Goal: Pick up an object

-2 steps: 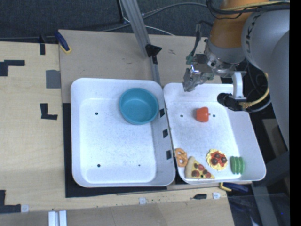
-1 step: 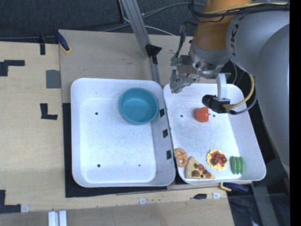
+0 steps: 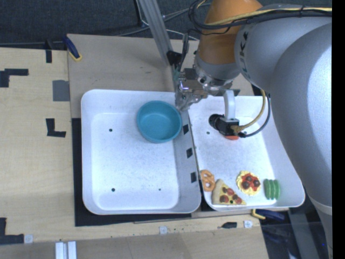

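Beside pincer (image 3: 185, 99), blue bowl (image 3: 158, 122), touching

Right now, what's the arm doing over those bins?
The arm's pincer sits at the far rim of the blue bowl, in the left bin; whether it grips the bowl can't be told. In the right bin lie a pretzel, pizza slice, small tart and green piece.

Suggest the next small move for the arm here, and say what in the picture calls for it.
Probably a short descent onto the blue bowl's near rim. The gripper hangs at the bowl's upper right edge, beside the wall between the two bins, and nothing shows between its fingers. The bowl is the closest object; the pretzel, pizza slice and other toy foods lie far off in the right bin's near corner.
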Robot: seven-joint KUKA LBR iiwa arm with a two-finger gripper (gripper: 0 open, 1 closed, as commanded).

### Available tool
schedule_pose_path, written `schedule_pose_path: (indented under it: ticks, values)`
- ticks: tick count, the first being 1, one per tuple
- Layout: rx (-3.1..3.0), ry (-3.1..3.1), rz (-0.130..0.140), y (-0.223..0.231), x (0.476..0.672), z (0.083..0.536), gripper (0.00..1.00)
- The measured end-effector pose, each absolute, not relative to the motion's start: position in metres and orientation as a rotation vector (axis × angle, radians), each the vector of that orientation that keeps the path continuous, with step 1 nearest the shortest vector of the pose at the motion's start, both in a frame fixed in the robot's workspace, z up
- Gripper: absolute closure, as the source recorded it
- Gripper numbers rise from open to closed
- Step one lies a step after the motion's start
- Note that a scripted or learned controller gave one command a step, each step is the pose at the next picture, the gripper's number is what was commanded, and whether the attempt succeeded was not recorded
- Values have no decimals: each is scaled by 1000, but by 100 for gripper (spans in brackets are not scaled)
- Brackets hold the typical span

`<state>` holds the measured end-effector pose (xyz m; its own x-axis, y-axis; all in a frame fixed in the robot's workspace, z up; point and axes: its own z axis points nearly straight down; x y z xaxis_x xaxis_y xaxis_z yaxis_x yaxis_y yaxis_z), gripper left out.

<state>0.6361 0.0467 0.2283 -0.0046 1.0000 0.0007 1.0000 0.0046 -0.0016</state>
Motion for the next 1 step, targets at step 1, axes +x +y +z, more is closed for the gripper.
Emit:
schedule_pose_path:
  ticks: [1]
  values:
    - [-2215, -2226, -1, 98, 624, 238, 100]
